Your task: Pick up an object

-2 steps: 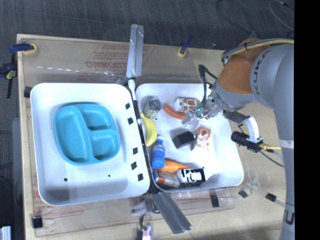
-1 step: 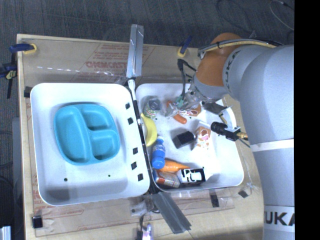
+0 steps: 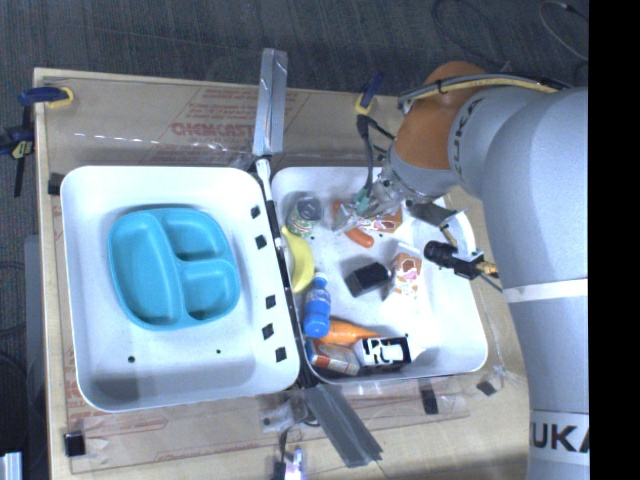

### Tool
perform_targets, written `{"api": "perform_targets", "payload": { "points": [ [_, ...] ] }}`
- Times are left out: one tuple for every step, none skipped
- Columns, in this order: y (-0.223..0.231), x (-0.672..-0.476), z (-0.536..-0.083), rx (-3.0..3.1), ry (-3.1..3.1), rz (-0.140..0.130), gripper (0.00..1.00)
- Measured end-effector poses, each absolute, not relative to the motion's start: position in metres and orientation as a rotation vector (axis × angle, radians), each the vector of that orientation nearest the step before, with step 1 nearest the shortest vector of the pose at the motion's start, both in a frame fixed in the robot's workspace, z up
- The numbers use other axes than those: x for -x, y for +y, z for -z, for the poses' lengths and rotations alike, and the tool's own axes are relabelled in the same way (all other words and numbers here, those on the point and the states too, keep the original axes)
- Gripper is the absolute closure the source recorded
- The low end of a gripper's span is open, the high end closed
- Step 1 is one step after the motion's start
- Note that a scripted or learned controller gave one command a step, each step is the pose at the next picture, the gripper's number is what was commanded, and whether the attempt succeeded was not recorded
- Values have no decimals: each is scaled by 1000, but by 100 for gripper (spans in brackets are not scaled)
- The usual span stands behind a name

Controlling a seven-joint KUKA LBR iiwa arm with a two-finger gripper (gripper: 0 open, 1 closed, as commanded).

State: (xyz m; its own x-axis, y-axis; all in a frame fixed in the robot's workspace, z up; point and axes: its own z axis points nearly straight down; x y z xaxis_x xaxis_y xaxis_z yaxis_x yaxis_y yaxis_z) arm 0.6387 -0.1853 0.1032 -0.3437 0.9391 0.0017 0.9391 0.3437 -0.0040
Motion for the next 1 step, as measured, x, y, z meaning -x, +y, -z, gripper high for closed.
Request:
{"api": "perform_targets", "payload": {
  "points": [
    [-176, -654, -203, 2194, -2247, -3, 100]
  ]
}}
